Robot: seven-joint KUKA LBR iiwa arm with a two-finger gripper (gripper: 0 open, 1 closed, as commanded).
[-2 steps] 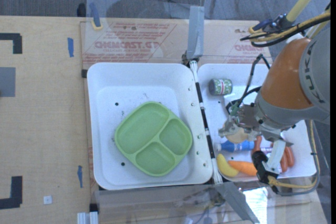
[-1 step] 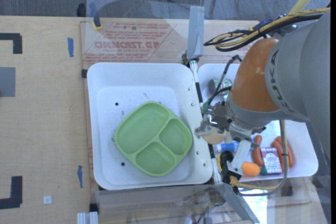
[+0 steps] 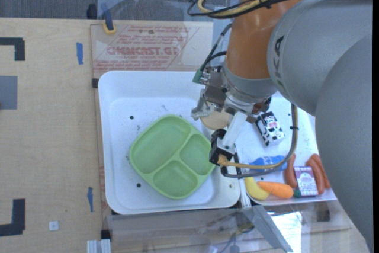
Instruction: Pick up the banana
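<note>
Landmark: the green plate (image 3: 159, 158), a three-part dish lying in the left bin (image 3: 118, 98).
Banana: the banana (image 3: 254, 188) lies just past the green plate's lower right corner, across the wall into the right bin (image 3: 303, 128), beside a carrot (image 3: 277, 189).
Gripper: the gripper (image 3: 206, 105) hangs by the green plate's upper right rim, apart from the banana.
Grip state: cannot tell, since the wrist hides it; nothing is seen held.
Done: judging by the layout, nothing; the banana rests unlifted.
Left: travel from the green plate's top edge to beyond its lower right corner, descend, close on the banana, lift.
Risk: the carrot may get caught too.
</note>
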